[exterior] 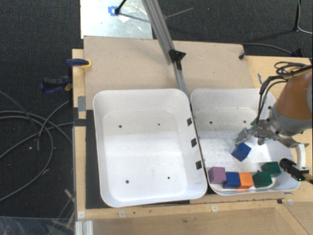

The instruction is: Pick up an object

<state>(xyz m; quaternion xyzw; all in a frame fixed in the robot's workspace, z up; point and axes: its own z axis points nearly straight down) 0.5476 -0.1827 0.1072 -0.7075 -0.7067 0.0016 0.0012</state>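
Note:
A blue cube [241, 152] sits tilted in the right bin [220, 106], in its right half. My gripper [250, 137] hangs directly above and slightly right of this cube, very close to it; I cannot tell whether they touch. Along the right bin's front wall stands a row of blocks: a purple cube [217, 174], a second blue cube [232, 179], an orange cube [245, 180] and a green block [262, 179]. Another dark green block [270, 168] lies just behind the row's right end.
The left bin [142, 146] adjoins the right bin along a shared rim with black clips [193, 142]. A grey pole [161, 28] slants in from the top toward that rim. The arm's orange band [296, 102] overhangs the right bin's right edge.

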